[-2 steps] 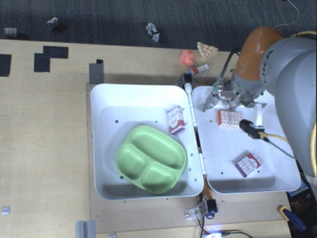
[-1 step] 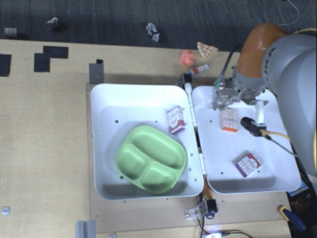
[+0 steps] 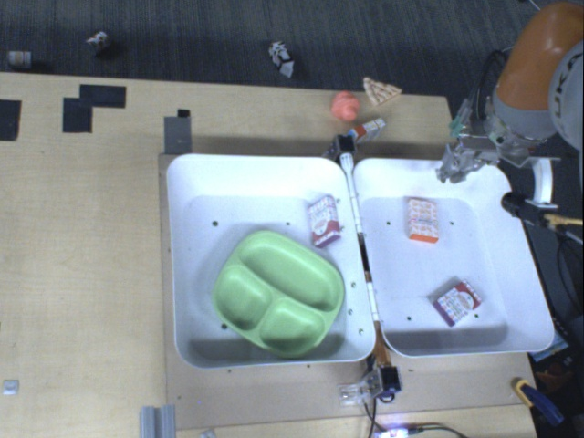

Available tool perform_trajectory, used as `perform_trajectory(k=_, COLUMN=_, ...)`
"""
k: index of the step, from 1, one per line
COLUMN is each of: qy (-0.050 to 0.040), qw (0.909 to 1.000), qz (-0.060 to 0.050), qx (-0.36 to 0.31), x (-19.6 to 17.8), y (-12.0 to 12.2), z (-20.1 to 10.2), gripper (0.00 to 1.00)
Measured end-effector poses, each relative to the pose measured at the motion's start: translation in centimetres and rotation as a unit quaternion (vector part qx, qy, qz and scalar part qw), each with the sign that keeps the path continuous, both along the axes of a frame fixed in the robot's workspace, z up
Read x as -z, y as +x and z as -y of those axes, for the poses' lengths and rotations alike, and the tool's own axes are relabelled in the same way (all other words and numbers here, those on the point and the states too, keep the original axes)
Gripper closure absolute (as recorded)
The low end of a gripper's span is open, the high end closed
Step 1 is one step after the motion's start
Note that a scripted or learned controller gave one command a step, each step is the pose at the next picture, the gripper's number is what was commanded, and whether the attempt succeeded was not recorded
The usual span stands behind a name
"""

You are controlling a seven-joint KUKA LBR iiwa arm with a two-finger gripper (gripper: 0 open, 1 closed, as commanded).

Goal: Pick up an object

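While nothing is lifted yet, the job looks to be at the approach step. Left to right: left bin [image 3: 182, 245] in the frame's centre-left holds one green divided plate [image 3: 278, 290] at its lower middle and one small red-and-white packet [image 3: 324, 220] near its upper right wall. Right bin [image 3: 520, 263] holds two packets: one orange-white one [image 3: 422, 219] at upper centre, one dark red one [image 3: 456, 302] lower right, well apart. So three packets, one plate, two bins. Beyond the bins, upper centre, one pink ball [image 3: 345, 106] and one wedge-shaped toy [image 3: 381, 90] sit on the bench. Gripper [image 3: 453, 170] hangs at the upper right, over the right bin's top rim, carrying nothing; can't tell how it is set. Likely next: move inward and down over the nearest candidate, the orange-white packet, then close on it.
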State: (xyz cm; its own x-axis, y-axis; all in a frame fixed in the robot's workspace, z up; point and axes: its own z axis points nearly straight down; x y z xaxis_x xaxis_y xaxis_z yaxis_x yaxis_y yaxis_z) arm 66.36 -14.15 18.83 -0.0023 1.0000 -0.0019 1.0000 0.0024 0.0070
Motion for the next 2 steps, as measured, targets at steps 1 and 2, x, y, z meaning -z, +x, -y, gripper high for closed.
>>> perform_trajectory(k=1, qy=0.0005, qw=1.0000, qz=-0.001, qx=0.000, x=0.1, y=0.0, z=-0.1, gripper=0.00)
perform_trajectory(k=2, qy=0.0008, qw=1.0000, qz=-0.001, qx=-0.001, x=10.3, y=-2.4, z=-3.6, gripper=0.00)
